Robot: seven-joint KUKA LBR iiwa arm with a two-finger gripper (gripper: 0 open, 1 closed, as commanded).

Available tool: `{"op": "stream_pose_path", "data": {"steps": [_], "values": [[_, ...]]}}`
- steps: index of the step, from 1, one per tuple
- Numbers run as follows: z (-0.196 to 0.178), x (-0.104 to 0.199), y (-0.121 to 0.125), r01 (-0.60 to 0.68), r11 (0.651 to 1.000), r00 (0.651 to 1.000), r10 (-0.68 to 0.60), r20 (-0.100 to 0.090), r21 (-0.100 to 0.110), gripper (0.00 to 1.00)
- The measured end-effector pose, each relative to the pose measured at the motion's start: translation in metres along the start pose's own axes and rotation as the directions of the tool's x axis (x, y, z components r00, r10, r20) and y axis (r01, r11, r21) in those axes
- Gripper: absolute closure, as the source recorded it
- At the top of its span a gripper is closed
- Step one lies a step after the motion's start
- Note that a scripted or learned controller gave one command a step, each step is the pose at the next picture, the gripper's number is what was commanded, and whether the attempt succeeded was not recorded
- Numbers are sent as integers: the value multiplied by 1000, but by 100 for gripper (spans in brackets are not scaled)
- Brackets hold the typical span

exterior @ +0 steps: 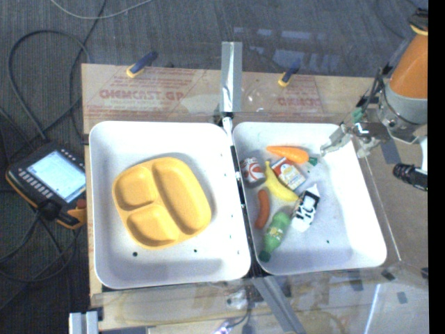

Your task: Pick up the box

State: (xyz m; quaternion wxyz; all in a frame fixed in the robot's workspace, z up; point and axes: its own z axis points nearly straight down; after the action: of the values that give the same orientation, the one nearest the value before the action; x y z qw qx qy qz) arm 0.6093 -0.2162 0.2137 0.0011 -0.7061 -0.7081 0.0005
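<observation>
In the right bin [361,235] a small black-and-white box [306,208] lies tilted, right of centre, in a cluster of toy food. It touches a yellow banana [281,187] and sits beside a green bottle [275,230]. A red-and-white packet [288,172] lies on the banana, just below an orange carrot [287,153]. My gripper [338,138] hangs over the bin's upper right part, pointing left and down toward the carrot's tip. It is well above and to the right of the box, with nothing seen in it.
A can [252,171] and a reddish sausage [262,208] lie by the right bin's left wall. The left bin [104,256] holds a yellow divided tray [162,200]. An orange-edged pendant [52,181] lies off the bench at left. The arm's orange band [414,68] is at upper right.
</observation>
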Motion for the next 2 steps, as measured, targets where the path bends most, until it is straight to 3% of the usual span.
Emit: {"op": "stream_pose_path", "data": {"steps": [1,2], "values": [[111,42,2,118,993,993,-118,8,-20,0],[124,88,-3,127,992,992,-127,7,-14,0]]}}
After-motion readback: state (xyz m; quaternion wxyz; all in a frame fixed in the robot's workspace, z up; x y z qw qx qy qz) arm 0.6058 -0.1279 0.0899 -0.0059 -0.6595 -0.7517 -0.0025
